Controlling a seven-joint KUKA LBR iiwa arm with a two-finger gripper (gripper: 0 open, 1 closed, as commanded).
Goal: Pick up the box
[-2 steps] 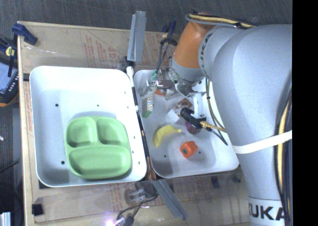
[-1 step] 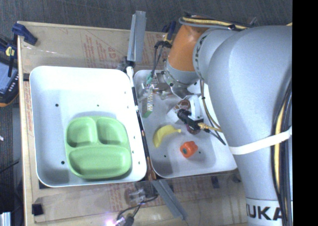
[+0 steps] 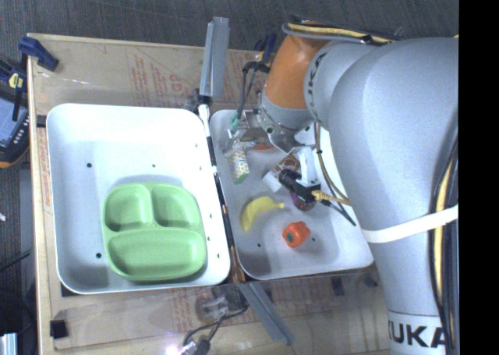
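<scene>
Green divided tray point(image 3: 153, 231) sits in my left bin point(image 3: 70, 123), toward its front edge. In my right bin point(image 3: 257, 268): yellow banana point(image 3: 257, 210) near the middle, orange round thing point(image 3: 295, 234) just right of it, toward the front edge.

Small box point(image 3: 290, 165), partly hidden under arm, right bin.
</scene>
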